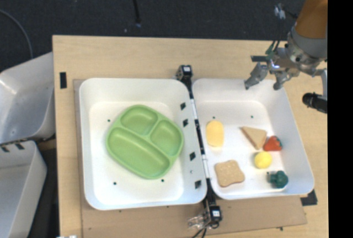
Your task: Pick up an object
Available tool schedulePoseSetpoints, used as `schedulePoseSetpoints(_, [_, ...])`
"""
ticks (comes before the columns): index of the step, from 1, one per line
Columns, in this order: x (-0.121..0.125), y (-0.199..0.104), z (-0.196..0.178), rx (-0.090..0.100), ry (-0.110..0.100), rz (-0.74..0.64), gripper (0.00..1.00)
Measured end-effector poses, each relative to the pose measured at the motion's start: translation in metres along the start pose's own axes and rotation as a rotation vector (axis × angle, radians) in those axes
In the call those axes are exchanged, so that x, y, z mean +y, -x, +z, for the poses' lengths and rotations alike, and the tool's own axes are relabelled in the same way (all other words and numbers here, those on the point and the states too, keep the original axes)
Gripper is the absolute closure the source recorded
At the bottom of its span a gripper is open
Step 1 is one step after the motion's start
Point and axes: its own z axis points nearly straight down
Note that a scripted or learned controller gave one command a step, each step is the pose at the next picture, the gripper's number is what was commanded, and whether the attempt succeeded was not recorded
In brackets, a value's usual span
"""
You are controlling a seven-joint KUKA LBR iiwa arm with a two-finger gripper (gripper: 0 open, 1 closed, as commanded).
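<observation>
Gripper (pixel 266 78) hangs over the far rim of your right bin (pixel 295 121), fingers spread apart with nothing between them. Below it you see the food: yellow piece (pixel 214 133), sandwich wedge (pixel 253 136), tomato (pixel 272 144), lemon (pixel 263 160), toast (pixel 229 173), broccoli (pixel 278 178). Your left bin (pixel 88 121) holds a green divided plate (pixel 144 141).

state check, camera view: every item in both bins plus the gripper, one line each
gripper: open, holding nothing, above the right bin's far rim
green plate: flat in the left bin, nothing in its compartments
yellow oval piece: lying loose, right bin
bread slice: lying flat
sandwich wedge: lying flat
red piece: resting against the wedge
yellow ball: lying loose
green piece: near corner, lying loose
</observation>
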Motion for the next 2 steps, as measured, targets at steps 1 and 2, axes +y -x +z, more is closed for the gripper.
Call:
schedulePoseSetpoints(1, [0.002,-0.001,-0.009,-0.002,0.014,-0.002,0.0])
schedulePoseSetpoints(2, [-0.003,-0.001,0.035,-0.004,0.01,-0.002,0.0])
